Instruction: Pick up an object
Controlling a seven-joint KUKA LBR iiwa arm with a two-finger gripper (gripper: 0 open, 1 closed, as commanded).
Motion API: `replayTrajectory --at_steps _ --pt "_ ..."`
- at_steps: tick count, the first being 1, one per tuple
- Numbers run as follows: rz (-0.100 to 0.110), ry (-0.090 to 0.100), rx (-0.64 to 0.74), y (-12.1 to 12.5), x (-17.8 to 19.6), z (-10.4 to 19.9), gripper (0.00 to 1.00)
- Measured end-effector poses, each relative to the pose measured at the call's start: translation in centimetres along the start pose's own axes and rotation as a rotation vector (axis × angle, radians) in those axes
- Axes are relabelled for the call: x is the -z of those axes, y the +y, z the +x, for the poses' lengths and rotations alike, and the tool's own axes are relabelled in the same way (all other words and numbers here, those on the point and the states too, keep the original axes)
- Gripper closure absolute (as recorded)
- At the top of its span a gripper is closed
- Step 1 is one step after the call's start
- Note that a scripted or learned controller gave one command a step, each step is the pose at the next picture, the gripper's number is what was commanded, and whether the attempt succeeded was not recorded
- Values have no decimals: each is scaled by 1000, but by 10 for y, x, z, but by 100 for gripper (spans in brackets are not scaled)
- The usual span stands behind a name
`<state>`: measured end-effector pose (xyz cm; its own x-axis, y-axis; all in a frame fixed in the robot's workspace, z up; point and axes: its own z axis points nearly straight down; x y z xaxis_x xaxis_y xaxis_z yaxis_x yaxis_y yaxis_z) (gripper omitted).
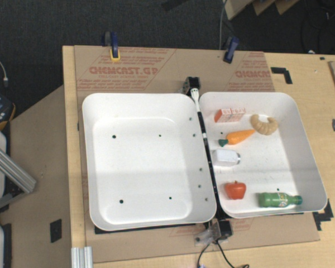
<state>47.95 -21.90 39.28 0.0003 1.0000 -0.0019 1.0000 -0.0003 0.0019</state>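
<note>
Objects sit in the right bin [307, 149]: a red-and-white carton [229, 115] and croissant [264, 124] at its upper part, carrot [239, 137] and white block [225, 157] mid-frame, tomato [235, 190] and green bottle [279, 200] toward the lower right.

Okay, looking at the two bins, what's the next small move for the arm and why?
Probably bring the claw in over the right bin, since all the objects lie there. The green bottle looks a fair first target: it lies apart from the tomato, nearest the right side where the arm enters.
</note>
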Motion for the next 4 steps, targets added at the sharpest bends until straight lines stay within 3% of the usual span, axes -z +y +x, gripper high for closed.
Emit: replayTrajectory --at_steps 1,2,3,4 --pt "-20 -2 10 28 152 75 0" --pt "-5 -2 1 27 154 71 100" --pt "3 0 -7 -2 142 3 100" --pt "9 5 6 0 72 57 100"
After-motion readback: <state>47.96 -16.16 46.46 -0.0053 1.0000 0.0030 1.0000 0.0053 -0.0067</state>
